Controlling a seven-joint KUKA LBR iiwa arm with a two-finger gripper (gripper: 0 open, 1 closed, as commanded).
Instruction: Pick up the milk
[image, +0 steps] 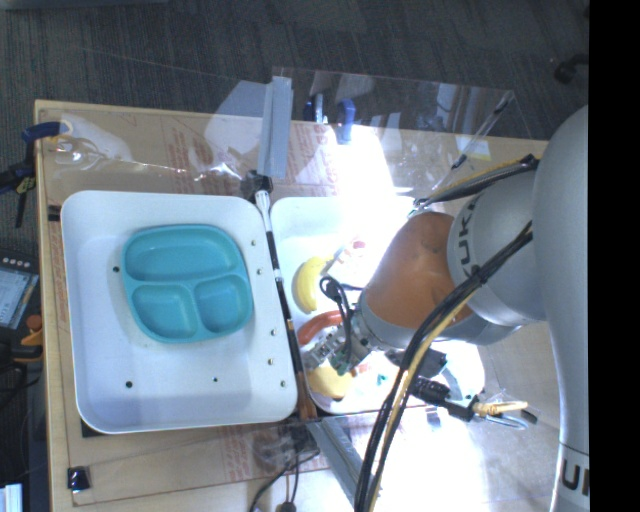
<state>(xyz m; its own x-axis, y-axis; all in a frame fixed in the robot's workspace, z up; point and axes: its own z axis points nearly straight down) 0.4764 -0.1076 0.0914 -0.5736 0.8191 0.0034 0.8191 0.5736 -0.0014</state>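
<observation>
A: Well, what is seen, biggest first?
B: The arm (470, 270) is reached over the right bin (285, 225), much of it covered. Two white bins are counted on the bench (150, 150); one teal divided plate (187, 280) is laid in the left bin (90, 380).
A: Gripper (335, 352)? Milk?
B: Its opening cannot be told. Two yellow items (308, 283) are seen near it; milk cannot be made out.

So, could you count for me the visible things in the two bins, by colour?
Teal: 1, the divided plate in the left bin
Yellow: 2, one item and another, both in the right bin
Red-orange: 1, a curved item
Total: 4; the arm and glare cover the rest.
</observation>
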